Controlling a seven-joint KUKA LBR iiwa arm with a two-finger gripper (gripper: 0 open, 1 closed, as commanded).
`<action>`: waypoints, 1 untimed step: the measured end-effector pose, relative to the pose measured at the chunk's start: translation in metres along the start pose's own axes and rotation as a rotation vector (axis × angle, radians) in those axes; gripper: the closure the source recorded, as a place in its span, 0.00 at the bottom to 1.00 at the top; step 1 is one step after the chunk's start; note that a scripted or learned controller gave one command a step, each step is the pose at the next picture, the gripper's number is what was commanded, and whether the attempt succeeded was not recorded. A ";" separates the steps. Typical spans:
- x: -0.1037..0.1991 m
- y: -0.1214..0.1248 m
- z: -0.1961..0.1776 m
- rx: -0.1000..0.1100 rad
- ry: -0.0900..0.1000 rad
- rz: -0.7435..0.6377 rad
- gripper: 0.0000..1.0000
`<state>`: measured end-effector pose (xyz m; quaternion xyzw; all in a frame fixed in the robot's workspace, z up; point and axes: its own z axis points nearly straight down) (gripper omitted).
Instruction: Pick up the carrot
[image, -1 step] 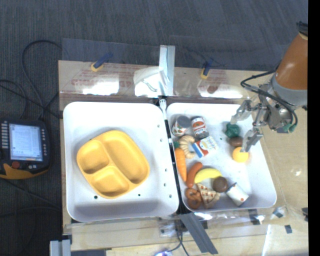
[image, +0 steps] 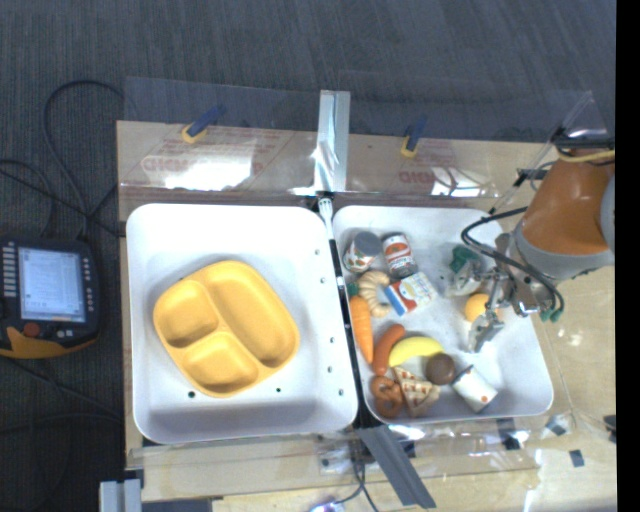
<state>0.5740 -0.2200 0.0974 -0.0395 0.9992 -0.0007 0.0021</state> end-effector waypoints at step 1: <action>0.001 0.001 -0.006 0.001 0.006 -0.002 1.00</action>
